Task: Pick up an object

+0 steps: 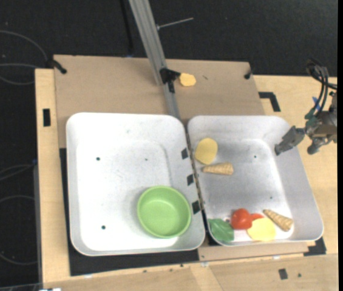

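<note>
Two shallow white plastic bins sit side by side on a tan bench. Left bin [98, 162]: one round lime-green bowl [164, 211] at about 5 o'clock of its floor, upright, near the inner wall. Right bin [262, 132]: a pale yellow rounded piece [206, 150] at roughly 10 o'clock, with a tan ridged cone [219, 170] lying on its side just below it. A cluster sits along the 6 o'clock rim: a green leaf-like piece [221, 229], a red tomato-like piece [241, 218] beside it, a flat yellow piece [261, 230] touching the red one, and a second tan cone [278, 219] lying tilted at 5 o'clock. A small orange-yellow lump [187, 79] rests on the bench at 12 o'clock, outside the bins, next to a slanted grey metal pole [150, 38]. Gripper [289, 141] sits at 2 o'clock over the right bin's rim, well apart from every piece; nothing between its fingers, though whether they are spread or closed is too blurred to tell.
</note>
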`<state>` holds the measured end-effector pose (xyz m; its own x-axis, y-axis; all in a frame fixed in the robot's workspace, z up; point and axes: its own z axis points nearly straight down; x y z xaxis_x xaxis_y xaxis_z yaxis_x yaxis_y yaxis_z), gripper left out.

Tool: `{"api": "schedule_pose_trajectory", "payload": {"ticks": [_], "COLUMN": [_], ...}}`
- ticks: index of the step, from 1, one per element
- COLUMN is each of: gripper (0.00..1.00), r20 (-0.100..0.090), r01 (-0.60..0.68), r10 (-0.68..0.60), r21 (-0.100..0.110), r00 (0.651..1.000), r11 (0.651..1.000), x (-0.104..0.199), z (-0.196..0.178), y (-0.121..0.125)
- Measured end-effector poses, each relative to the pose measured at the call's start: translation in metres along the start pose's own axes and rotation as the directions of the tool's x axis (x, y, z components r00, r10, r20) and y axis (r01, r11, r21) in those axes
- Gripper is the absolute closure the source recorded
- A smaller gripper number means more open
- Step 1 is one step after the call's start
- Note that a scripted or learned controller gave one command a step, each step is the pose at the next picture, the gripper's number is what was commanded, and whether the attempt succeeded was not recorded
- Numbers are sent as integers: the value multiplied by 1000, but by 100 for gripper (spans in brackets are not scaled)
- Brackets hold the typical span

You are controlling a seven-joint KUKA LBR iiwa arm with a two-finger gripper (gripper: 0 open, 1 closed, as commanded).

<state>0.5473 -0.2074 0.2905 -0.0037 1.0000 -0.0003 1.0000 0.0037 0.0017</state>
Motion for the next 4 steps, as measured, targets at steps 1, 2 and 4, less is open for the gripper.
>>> {"api": "schedule_pose_trajectory", "payload": {"ticks": [1, 2, 4], "gripper": [0, 0, 0], "r20": [0, 2, 2], "r01": [0, -5, -5], "r10": [0, 5, 5], "r21": [0, 4, 5], "r00": [1000, 1000, 1000], "r11": [1000, 1000, 1000], "x": [0, -2, -15], "z": [0, 43, 135], "y": [0, 4, -3]}}
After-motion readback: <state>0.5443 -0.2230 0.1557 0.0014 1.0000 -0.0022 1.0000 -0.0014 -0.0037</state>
